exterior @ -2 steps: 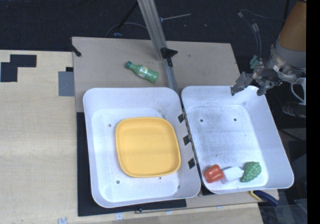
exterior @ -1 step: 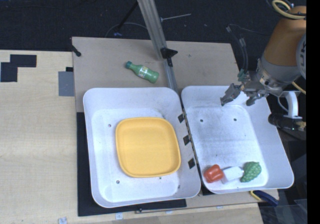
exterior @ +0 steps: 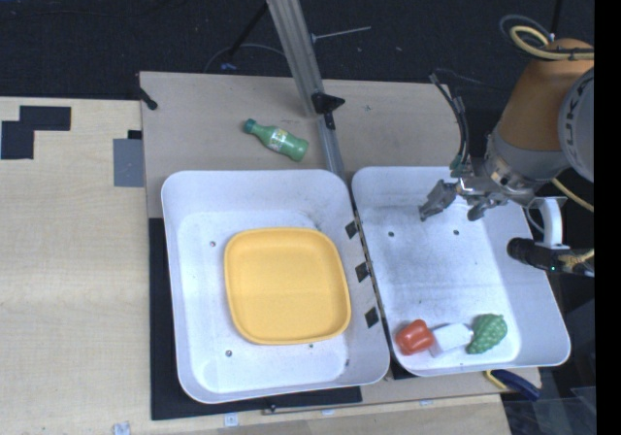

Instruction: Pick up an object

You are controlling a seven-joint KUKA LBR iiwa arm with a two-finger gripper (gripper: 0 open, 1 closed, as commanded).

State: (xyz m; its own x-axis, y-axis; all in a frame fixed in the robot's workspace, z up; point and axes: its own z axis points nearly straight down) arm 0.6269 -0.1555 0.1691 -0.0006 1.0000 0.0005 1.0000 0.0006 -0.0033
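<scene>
While the arm reaches in from 3 o'clock, gripper hangs over the far part of the right bin, fingers spread wide w/ nothing between them, not touching any item.

Largest first: left bin carries a yellow plate lying flat at its centre. Stiff, prob light plastic, but wide and low; a 2-finger grip would need the raised rim, awkward pick.

Right bin is bare in the middle; its pickable things are bunched at abt 5 o'clock, near the front wall, well apart from the gripper. Green bumpy toy sits rightmost, looks like a veg, likely hollow plastic, light, textured so less slippery; take it across the narrow width. Red toy sits leftmost, rounded and glossy, could squirt out of the fingers unless gripped across its middle. Small white block lies between the two, touching or nearly so; flat sides suit the fingers, but neighbours crowd it.

Green bottle lies on its side on the bench at abt 11 o'clock, outside both bins.
</scene>
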